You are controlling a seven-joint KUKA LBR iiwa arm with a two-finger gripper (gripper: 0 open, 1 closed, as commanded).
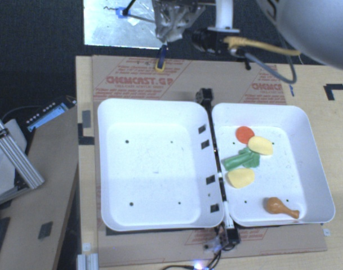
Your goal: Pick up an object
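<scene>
Orange and glossy, the drumstick-shaped toy [281, 207] we pick out lies in the right bin [312, 151], near its front corner. Our gripper [170, 30] hangs well apart from it, beyond the bins' far edge; we cannot tell its state.

Robotics lab test cell, not a home or shop. Two shallow white bins [154, 167] are clamped side by side on a cardboard sheet [140, 77] printed with red lettering, laid over a plain bench [84, 83]. Aluminium extrusion framing [16, 156] is seen at the left edge, with a small blue-and-black electronics unit [47, 114] beside it. Loose cables [261, 49] are routed across the top. Plastic toy food [247, 159] is used as test objects in the right bin.
</scene>
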